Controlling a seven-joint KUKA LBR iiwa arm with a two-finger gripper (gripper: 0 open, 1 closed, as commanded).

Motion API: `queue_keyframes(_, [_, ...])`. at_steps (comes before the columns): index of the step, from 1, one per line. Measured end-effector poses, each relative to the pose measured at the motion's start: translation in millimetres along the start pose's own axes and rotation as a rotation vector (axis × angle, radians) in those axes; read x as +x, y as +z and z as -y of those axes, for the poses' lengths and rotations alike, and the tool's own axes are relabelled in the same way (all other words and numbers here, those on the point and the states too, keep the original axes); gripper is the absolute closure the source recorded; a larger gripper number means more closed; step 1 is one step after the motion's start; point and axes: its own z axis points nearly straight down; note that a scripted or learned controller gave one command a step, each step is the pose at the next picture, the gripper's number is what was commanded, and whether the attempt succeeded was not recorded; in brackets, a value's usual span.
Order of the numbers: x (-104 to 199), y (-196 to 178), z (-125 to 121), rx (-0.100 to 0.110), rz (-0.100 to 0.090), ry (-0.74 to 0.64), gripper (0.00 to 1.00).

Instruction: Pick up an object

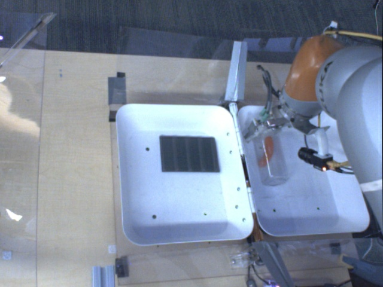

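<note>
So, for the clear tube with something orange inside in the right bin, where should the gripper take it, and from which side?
Probably at the middle of the clear tube, coming down from above. It seems to lie flat on the right bin, its long axis running toward and away from the camera, so fingers closing across its narrow width should fit. The gripper hangs over its far end.

Pale wooden bench (66, 178), dark ribbed floor (149, 8) beyond
</note>
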Motion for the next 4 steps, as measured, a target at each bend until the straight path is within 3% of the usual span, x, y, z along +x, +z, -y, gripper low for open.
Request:
queue_keyframes(1, [3, -1, 64, 0.000, 0.000, 0.161, 0.00])
queue_keyframes(2, [22, -5, 128, -0.022, 0.008, 0.120, 0.00])
queue_keyframes(3, [22, -16, 125, -0.029, 0.009, 0.118, 1.00])
queue_keyframes(4, [63, -98, 68, 0.002, 0.001, 0.194, 1.00])
